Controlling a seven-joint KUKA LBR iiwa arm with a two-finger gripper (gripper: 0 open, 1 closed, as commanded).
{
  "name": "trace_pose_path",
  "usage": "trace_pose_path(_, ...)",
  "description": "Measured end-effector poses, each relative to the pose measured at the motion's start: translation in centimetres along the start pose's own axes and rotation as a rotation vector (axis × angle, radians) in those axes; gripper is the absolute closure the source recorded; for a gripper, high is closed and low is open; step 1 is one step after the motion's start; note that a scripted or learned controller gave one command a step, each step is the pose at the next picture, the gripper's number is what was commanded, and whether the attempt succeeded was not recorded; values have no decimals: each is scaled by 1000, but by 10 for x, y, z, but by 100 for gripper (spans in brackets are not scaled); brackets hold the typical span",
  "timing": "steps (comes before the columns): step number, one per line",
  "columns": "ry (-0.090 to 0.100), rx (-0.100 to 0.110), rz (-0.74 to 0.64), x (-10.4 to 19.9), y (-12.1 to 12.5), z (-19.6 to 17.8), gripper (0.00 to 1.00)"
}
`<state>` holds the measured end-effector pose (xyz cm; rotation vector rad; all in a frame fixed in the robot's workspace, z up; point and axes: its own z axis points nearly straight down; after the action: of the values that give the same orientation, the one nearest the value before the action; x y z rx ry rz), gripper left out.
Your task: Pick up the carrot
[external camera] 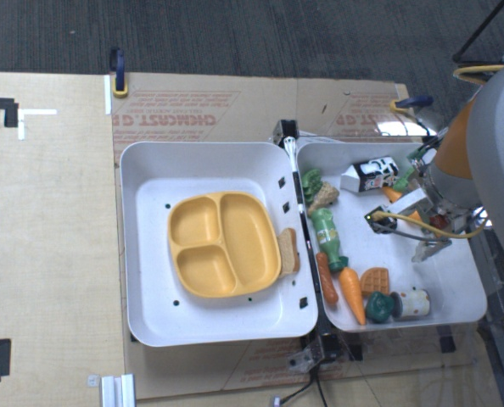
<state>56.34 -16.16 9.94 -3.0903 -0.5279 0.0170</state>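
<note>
The grey arm (490, 142) reached in over the right bin (456, 303), while the left bin (142, 253) held a yellow divided plate (222, 244). The gripper (405, 214) hung above the right bin's middle; whether it was open or closed could not be told. The carrot (352, 293) lay near that bin's front edge, between a hot dog (327, 280) and a waffle (375, 280).
</note>
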Motion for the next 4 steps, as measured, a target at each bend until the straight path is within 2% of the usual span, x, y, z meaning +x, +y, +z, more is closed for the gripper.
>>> trace_pose_path(1, -3, 1, -6, 0, 0, -9, 100)
trace_pose_path(2, -3, 2, -6, 0, 0, -8, 0)
trace_pose_path(3, 6, -2, 97, -26, 5, 8, 0)
trace_pose_path(4, 1, 7, 124, 20, 43, 9, 0)
